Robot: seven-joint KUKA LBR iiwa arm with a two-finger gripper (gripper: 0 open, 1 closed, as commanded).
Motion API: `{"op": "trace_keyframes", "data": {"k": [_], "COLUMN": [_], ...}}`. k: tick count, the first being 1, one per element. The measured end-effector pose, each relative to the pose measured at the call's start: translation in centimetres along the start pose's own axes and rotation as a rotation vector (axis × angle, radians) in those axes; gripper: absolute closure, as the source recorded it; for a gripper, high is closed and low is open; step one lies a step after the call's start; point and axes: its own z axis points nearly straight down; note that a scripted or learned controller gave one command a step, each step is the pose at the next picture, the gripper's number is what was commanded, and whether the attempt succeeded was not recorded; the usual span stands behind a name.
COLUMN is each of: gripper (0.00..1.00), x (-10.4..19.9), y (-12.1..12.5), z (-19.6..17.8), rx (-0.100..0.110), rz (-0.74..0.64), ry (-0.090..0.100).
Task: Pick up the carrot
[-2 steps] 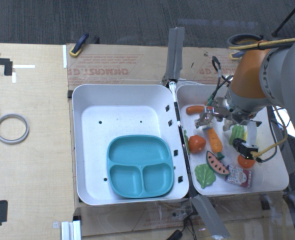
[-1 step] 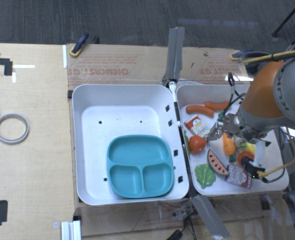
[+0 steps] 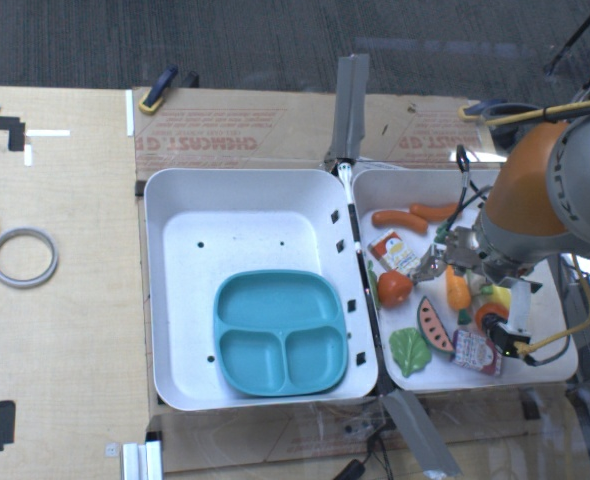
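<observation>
The carrot (image 3: pixel 433 211) is a slim orange piece lying near the back wall of the right bin (image 3: pixel 565 368). Just to its left lies a longer red-orange sausage-shaped piece (image 3: pixel 399 220). My gripper (image 3: pixel 443 258) hangs low over the middle of that bin, a little in front of the carrot and apart from it. It is above a small orange pepper (image 3: pixel 458 291) and next to a snack packet (image 3: pixel 396 253). The grey wrist and orange band cover the bin's right side. Nothing shows between the fingers.
The right bin also holds a red tomato (image 3: pixel 395 287), a watermelon slice (image 3: pixel 433 326), a green leaf (image 3: pixel 409 350), a pink packet (image 3: pixel 475 352) and a yellow-green piece (image 3: pixel 497 294). A teal divided plate (image 3: pixel 280 333) lies in the left bin (image 3: pixel 175 268). A tape roll (image 3: pixel 22 256) sits on the bench at the left.
</observation>
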Motion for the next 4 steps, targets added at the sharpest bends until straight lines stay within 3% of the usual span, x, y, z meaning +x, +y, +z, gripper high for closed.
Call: {"op": "trace_keyframes", "data": {"k": [1,2,3,4], "gripper": [0.0,0.0,1.0,1.0], "x": [-1.0,-4.7,-4.8,-1.3], "y": [-1.8,0.8,0.7,4.4], "z": [-7.6,0.0,-0.8,-11.9], "rx": [-0.002,-0.001,0.002,-0.002], "rz": [0.092,0.097,0.099,-0.023], "ry": [0.0,0.001,0.0,-0.001]}}
